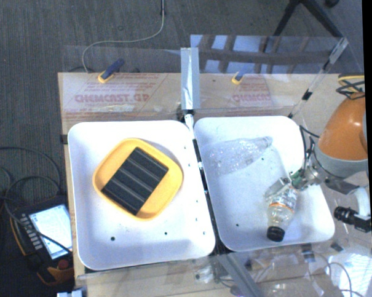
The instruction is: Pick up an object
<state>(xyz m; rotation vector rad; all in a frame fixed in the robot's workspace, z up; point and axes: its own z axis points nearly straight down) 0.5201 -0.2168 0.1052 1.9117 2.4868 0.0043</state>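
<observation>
Arm reaching into the right bin (313,231)

A small clear bottle (280,211) with a black cap lies in that bin; the pincer (296,179) touches its upper end, its state impossible to tell.

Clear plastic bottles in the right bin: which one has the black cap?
The small clear plastic bottle lying at the right white bin's near edge; its black cap points toward the camera. The larger clear plastic bottle lies farther back.
</observation>
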